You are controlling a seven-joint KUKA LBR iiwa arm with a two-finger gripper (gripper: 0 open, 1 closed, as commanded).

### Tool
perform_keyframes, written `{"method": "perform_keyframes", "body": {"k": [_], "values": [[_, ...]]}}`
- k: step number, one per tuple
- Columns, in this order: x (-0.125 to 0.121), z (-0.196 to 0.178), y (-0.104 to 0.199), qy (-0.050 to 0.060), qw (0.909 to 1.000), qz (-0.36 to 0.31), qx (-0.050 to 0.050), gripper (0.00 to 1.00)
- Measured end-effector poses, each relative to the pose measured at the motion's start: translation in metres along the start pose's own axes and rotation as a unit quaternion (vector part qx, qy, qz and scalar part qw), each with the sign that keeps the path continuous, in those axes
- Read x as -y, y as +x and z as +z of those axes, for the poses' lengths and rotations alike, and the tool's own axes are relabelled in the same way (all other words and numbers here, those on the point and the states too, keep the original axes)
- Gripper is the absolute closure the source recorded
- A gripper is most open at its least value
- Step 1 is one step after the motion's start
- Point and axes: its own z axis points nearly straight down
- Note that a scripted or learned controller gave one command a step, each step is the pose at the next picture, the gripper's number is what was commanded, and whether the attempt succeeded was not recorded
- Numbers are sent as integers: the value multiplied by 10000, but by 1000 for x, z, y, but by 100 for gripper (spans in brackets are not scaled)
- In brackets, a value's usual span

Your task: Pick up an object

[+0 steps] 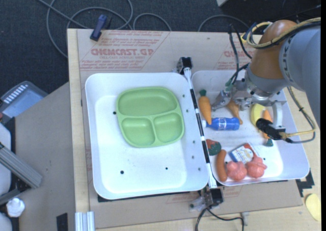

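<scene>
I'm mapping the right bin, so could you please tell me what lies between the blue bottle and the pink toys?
In the camera view, a small white packet lies between the blue bottle and the pink toys.

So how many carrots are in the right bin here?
3 carrots. One lies near the bin's left wall, one sits by the gripper, and one is at the front beside the pink toy. The arm may hide others.

Green divided tray (151,116): lying in bin well left of gripper.
Blue clip (99,26): bench corner, far up-left of gripper.
</scene>
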Motion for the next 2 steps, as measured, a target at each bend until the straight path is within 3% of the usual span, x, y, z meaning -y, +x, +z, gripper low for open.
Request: {"method": "perform_keyframes", "body": {"k": [1,2], "values": [[-9,0,-33,-19,10000,6,13,0],[-45,0,-72,31,10000,9,-3,0]]}}
